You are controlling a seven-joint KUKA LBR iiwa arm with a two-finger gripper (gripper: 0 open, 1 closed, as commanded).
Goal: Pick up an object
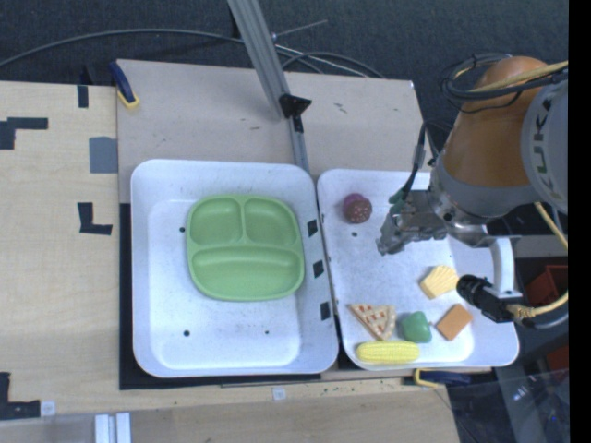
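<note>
Nothing picked yet: we're seeing the dark two-finger gripper (388,245) hovering in the right white bin (369,275), claw state unclear, nearing the round maroon toy fruit (357,209) just beside.

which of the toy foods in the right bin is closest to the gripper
The dark red round fruit, alone near the bin's far edge, just left of the gripper. The cheese wedge, orange block, pizza slice, green piece and corn lie farther.
</note>
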